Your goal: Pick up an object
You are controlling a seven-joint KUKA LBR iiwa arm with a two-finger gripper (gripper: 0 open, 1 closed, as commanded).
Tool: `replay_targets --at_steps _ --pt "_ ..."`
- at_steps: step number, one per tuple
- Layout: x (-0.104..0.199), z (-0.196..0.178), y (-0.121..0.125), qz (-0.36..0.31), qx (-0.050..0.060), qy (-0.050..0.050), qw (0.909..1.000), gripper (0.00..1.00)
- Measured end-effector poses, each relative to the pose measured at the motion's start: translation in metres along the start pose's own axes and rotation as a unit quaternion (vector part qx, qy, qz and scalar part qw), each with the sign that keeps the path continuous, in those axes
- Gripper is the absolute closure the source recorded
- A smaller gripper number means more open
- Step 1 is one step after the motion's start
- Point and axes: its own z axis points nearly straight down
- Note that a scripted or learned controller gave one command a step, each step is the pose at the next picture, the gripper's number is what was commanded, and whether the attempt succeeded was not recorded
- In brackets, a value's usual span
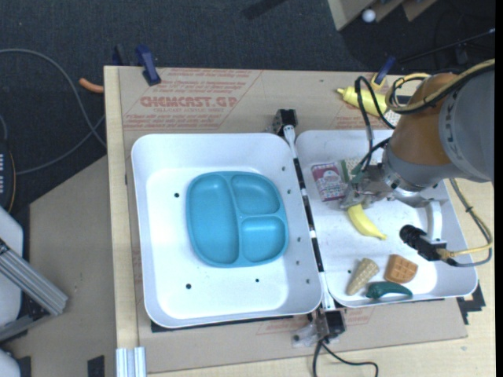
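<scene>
Two white bins stand side by side on the bench, and the arm [440, 132] reaches into the right bin [464, 285] from its right edge. The gripper [363, 188] is low near the middle of this bin, just beside the upper end of a yellow banana [365, 221]. I judge that this is the approach or grasp step, with the banana as the probable object to pick. Nothing is seen between the fingers, and I cannot tell if they are open or closed, because the wrist and cables cover them.

Other things lie in the same bin: a small red and green packet [328, 181] towards the left wall, an ice cream cone [362, 276], a waffle [401, 269] and a teal object [389, 290] near the front edge. The left bin [149, 210] carries a blue divided plate [235, 217] at its centre.

The next move, in my judgement, calls for the fingers to come on both sides of the banana and close, then lift straight up. The packet is near, so it could be pushed.

On the board [196, 96] behind the left bin, red print reads "CHEMCAST GP". The smaller lines below it are not readable, and the writing on the packet is too small.
</scene>
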Motion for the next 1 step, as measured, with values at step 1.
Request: replay_targets --at_steps 1 --pt "0.0853 -0.0994 0.0347 0.000 0.000 0.000 1.0000 1.00"
